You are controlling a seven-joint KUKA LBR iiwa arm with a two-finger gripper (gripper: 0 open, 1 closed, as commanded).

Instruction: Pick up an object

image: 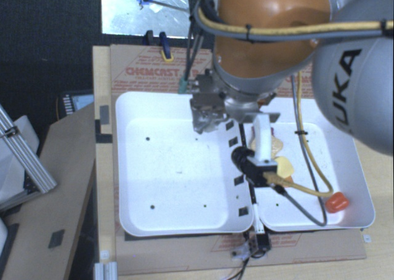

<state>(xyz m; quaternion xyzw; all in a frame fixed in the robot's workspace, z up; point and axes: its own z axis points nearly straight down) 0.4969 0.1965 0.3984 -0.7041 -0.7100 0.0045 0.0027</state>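
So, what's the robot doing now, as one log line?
gripper over left bin, far right corner | nothing seen held | orange object, yellow object in right bin

Bright overhead light, glare on white bins (pixel 123 168), soft focus

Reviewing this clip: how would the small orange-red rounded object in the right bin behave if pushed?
The small orange-red rounded object looks curved, so it may roll or skid. Tiny against the right white bin, it is probably light. It lies near the bin's front wall, which might stop it.
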